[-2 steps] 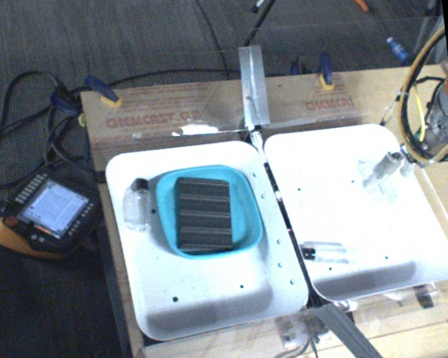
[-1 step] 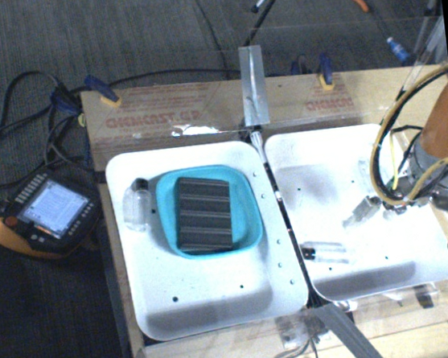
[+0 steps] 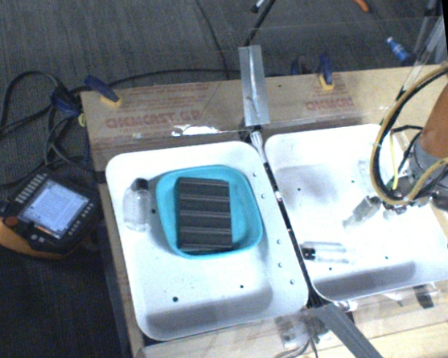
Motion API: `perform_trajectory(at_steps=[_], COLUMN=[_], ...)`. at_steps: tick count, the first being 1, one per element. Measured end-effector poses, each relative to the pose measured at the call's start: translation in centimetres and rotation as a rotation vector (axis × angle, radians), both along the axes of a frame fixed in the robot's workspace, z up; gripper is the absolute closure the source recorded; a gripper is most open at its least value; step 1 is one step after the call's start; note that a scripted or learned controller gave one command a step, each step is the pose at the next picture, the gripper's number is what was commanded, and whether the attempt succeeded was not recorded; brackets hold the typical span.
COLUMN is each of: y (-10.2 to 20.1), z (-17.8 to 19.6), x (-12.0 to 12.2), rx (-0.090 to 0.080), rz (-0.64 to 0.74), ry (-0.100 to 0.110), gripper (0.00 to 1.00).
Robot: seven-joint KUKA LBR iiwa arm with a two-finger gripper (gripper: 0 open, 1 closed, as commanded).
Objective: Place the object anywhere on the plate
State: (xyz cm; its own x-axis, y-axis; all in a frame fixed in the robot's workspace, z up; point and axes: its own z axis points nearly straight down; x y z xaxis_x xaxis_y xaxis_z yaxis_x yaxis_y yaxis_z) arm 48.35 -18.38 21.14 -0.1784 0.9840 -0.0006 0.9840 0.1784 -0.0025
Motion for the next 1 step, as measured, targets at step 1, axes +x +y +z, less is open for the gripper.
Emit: perform_trajectory(at_steps=[1], y=[2.21], z=[-11.54], x=[0.19], rx=[-0.001], rz=[0.053], ry=[-0.008], gripper=[0.0])
